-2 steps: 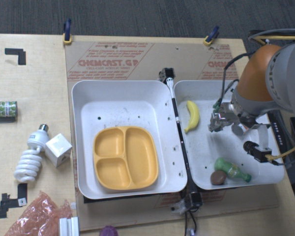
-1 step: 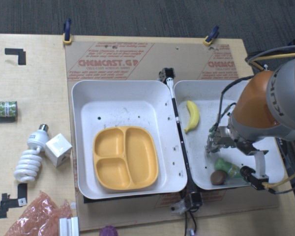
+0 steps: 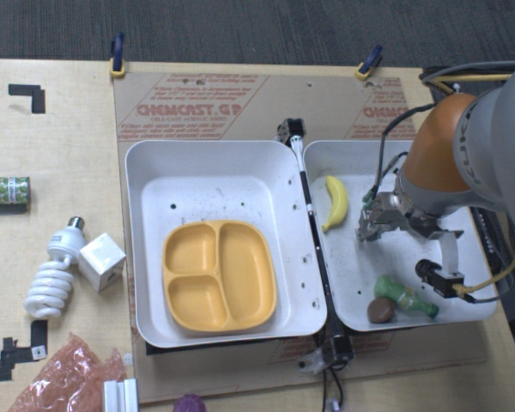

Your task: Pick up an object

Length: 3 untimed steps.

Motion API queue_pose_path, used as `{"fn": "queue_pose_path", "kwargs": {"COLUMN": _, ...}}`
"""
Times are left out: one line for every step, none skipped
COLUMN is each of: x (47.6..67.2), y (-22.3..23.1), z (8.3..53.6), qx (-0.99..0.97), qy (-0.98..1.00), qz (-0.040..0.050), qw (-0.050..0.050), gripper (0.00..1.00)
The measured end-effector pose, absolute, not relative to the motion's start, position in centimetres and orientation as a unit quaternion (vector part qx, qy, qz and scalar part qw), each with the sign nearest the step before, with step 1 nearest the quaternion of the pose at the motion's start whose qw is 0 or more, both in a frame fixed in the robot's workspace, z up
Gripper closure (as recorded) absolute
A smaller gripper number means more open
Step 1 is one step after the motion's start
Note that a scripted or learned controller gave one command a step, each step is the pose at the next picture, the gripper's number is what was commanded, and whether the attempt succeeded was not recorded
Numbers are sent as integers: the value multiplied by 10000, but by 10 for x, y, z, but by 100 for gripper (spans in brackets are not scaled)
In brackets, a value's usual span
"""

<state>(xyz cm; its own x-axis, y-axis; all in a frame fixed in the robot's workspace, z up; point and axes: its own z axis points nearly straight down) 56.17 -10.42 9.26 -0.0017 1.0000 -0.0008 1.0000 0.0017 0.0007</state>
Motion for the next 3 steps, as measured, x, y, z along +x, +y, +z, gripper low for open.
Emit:
{"fn": "queue_pose_path", "kwargs": {"x": 519, "y": -114, "z": 92, "qx": 7077, "qy": 7065, "qz": -2, "qw": -2, "gripper": 0}}
{"fn": "queue_pose_path", "kwargs": {"x": 617, "y": -156, "z": 93, "qx": 7062, "qy": 7080, "qz": -1, "qw": 8, "gripper": 0}}
{"fn": "queue_pose_path", "kwargs": {"x": 533, "y": -98, "z": 92, "qx": 7076, "qy": 7066, "qz": -3, "qw": -3, "gripper": 0}}
